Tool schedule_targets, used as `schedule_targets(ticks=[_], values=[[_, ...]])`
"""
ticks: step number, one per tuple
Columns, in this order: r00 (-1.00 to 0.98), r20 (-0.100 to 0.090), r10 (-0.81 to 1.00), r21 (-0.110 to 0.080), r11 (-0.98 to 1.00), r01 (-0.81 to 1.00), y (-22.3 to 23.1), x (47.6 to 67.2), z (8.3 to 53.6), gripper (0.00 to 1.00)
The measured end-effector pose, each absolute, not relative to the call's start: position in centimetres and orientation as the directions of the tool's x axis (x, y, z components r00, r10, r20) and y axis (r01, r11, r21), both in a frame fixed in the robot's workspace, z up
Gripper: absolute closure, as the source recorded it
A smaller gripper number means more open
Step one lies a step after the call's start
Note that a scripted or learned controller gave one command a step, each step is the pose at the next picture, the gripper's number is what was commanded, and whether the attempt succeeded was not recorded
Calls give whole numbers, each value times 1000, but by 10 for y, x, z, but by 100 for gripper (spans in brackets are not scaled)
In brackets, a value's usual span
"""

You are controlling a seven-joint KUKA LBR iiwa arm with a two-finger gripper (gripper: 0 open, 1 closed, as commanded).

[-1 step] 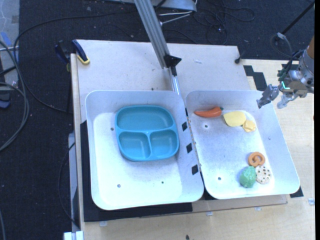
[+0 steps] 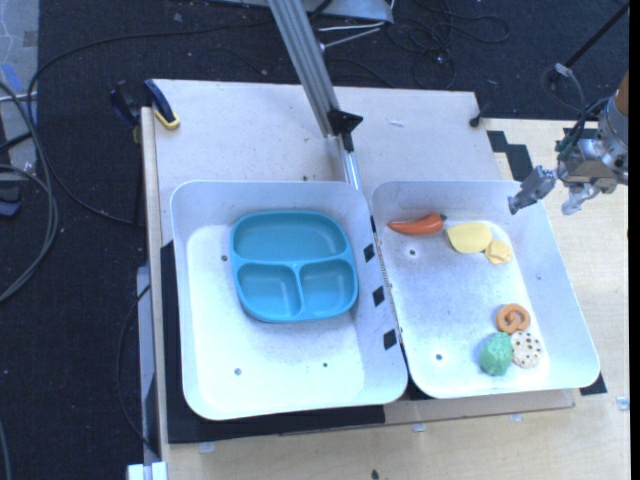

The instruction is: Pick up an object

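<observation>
We judge the task barely begun: nothing is lifted, and every candidate lies in the right bin (image 2: 560,298). Our gripper (image 2: 548,194) hangs at the bin's two o'clock corner, above its rim, with the two fingers spread wide and nothing between them.

In that bin we see a toy red chilli pepper (image 2: 416,225) at about eleven o'clock, and just beside it, toward twelve, a pale yellow lump (image 2: 469,237) with a smaller yellow piece (image 2: 498,252) touching or nearly touching it. Down at five o'clock sit a small orange pretzel-like ring (image 2: 513,318), a green round toy (image 2: 495,355) and a speckled cookie (image 2: 526,349), close together; whether they touch we cannot tell.

The left bin (image 2: 200,368) bears a blue three-compartment plate (image 2: 295,266), its compartments bare.

What is left, as we read it, is everything that matters: choosing a target, travelling inward over it, descending, closing and lifting. The yellow pieces lie nearest our gripper, toward its eight o'clock, so we would guess them the likeliest pick, though the crowded trio at five o'clock could prove awkward.
</observation>
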State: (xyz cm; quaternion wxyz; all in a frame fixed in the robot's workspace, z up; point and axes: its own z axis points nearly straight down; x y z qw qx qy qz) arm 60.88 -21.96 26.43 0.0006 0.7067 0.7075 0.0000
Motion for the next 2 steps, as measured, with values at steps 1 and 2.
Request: schedule_targets(ticks=[1, 2], values=[[0, -1, 1000, -2, 0, 1000, -218, 604, 221, 0], [-3, 0, 1000, -4, 3, 1000, -212, 608, 159, 0]])
